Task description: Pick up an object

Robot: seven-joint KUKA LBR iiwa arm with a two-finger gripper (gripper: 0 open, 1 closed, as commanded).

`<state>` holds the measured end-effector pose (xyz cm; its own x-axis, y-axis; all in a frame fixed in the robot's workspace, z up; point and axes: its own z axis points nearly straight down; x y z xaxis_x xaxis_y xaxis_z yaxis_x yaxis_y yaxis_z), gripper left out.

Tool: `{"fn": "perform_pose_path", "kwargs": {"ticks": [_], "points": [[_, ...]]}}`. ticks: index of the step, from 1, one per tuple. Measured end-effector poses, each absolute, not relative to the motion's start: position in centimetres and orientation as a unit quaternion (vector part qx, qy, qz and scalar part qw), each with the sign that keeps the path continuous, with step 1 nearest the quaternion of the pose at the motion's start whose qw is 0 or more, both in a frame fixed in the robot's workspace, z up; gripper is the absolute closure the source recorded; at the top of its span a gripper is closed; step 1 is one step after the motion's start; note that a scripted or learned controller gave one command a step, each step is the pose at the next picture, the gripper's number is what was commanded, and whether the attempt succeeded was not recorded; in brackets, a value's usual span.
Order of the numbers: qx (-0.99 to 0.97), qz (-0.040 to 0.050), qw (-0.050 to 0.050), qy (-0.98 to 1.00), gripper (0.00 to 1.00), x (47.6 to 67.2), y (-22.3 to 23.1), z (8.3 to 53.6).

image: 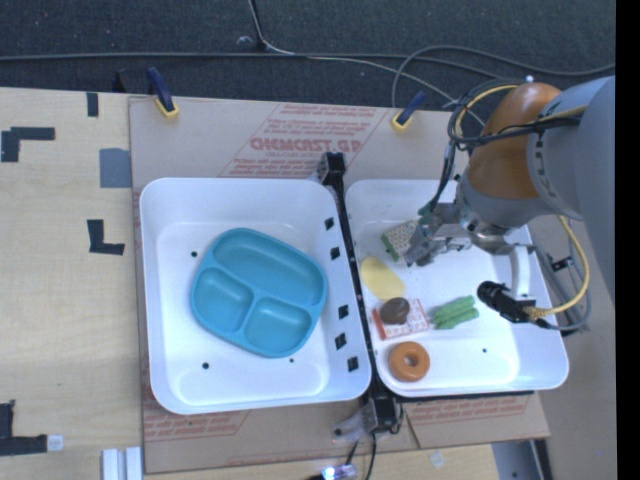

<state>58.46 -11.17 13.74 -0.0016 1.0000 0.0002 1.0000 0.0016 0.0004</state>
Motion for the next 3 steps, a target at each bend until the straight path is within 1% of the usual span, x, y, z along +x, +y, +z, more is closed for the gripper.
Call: {"fn": "perform_pose_path", "kwargs": {"ticks": [1,2,3], "points": [[0.706,0.0007,0.001,0.708,1.0,59.5,-10.8,18.7],[0.707,-0.0004,-0.001,0.708,1.0,59.6,-10.8,20.3],[0.705,-0.0007,-0.002,0.709,1.0,59.0,-5.9,20.0]]}}
